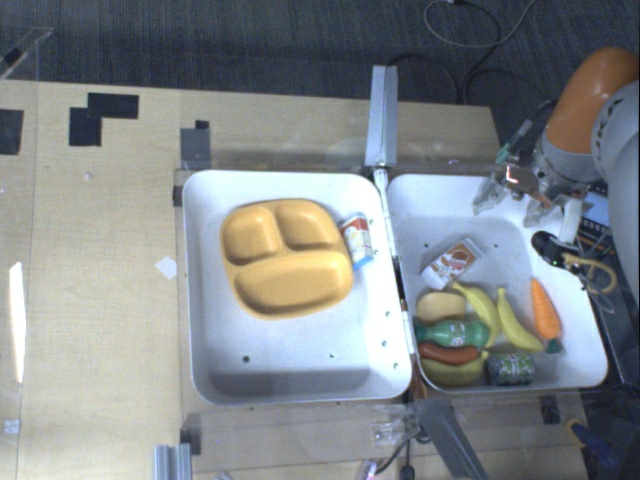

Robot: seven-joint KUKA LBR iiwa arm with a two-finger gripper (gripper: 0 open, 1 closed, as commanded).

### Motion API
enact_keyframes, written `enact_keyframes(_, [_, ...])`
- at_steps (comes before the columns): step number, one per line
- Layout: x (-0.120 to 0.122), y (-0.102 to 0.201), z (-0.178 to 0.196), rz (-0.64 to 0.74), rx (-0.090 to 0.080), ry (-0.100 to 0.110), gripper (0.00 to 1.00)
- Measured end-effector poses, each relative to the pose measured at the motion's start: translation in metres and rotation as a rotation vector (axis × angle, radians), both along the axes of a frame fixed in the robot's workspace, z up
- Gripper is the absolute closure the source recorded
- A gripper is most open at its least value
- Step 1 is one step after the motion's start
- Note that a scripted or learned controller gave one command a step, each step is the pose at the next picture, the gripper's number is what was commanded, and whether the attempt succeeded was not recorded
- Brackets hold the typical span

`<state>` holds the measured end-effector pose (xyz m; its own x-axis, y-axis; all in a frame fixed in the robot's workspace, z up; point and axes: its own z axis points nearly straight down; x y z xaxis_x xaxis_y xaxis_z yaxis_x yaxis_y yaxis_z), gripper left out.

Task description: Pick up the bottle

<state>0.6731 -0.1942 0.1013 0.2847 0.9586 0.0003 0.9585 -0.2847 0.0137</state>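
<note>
The bottle (357,239) is small, with a red-and-white label and a blue cap. It lies on its side in the left bin (300,368), against the right edge of a yellow divided plate (285,256) and close to the wall between the bins. My gripper (515,198) hovers over the far right corner of the right bin (500,230), well to the right of the bottle. Its fingers are open and hold nothing.
The right bin holds a red-and-white packet (452,263), two bananas (495,313), a potato (440,305), a carrot (544,313), a dark green can (511,368) and a green and a red item (455,340) piled at the front. A metal divider post (382,118) stands between the bins.
</note>
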Motion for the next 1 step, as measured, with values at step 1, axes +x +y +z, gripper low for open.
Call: enact_keyframes(1, [0.0000, 0.0000, 0.0000, 0.000, 0.000, 0.000, 0.00])
